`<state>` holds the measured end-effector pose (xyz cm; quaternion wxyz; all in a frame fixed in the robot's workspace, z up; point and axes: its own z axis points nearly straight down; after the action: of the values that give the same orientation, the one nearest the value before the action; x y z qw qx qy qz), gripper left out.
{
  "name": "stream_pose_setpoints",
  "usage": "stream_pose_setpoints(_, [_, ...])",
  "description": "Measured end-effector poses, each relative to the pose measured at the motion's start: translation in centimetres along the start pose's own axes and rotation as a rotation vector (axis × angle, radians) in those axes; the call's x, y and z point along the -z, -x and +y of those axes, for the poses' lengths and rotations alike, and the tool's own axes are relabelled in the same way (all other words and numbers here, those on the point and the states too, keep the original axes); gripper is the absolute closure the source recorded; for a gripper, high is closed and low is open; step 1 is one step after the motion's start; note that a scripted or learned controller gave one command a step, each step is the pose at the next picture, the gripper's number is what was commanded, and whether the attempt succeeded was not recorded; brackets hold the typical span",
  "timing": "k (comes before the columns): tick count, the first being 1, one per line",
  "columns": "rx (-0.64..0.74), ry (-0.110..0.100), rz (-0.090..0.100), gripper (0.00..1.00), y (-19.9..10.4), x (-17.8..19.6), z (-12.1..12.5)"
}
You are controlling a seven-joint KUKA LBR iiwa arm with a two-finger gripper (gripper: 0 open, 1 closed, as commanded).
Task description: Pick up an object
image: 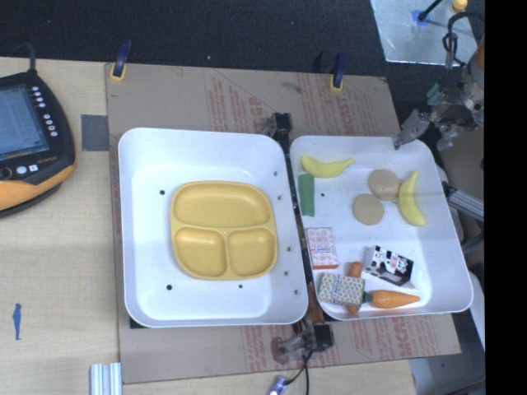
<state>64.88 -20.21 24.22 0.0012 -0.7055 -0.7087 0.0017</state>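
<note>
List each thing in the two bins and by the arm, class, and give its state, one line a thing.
yellow divided tray: flat, left bin
banana: lying along right bin's far edge
second banana: lying beside two round discs
green stick: flat by the left wall
carrot: on its side, near edge
gripper: above right bin's far corner

Dark floor (206, 15) beyond wooden bench (58, 253)

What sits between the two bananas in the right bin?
In the camera view, one tan round disc lies between the left banana and the right banana.
</note>
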Motion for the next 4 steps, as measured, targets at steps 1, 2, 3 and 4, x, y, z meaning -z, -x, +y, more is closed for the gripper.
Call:
stream_pose_setpoints(1, [0.002, -0.002, 0.000, 0.00, -0.1, -11.4, -1.4])
stream_pose_setpoints(2, [0.005, 0.017, -0.007, 0.00, 1.0, -14.3, -3.7])
stream_pose_setpoints(3, [-0.001, 0.002, 0.002, 0.00, -0.1, -15.0, 0.8])
stream_pose_setpoints(4, [0.003, -0.001, 0.000, 0.00, -6.3, -15.1, -5.2])
